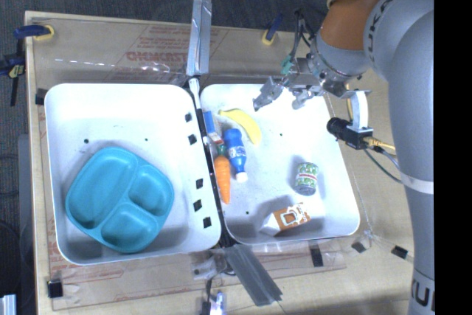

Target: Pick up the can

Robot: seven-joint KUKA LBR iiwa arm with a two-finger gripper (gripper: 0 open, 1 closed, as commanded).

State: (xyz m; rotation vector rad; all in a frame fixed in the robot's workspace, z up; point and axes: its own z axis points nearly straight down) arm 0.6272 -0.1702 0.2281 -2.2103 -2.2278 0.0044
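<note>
**Can lies in the right bin, end effector poised apart from it**

The can [307,178] rests in the right bin [335,214], toward the right wall and roughly midway between the far and near rims. It is a short cylinder with a green and white printed label and a pale, silvery top; the label's lettering is too small to read. It stands apart from everything else in the bin, with bare white floor all around it.

Just nearer the camera, an orange and white carton [292,217] lies on the bin floor. Along the bin's left side sit a banana [246,122], a blue bottle [236,151] with a white cap and an orange carrot [223,178], close together beside the divider.

The end effector [284,94] hangs over the bin's far rim, well apart from the can. Its two fingers are spread wide, with nothing between them.

The left bin [66,114] holds a teal divided plate [120,197] near its front left corner. Both bins sit on the tabletop [110,40].
</note>
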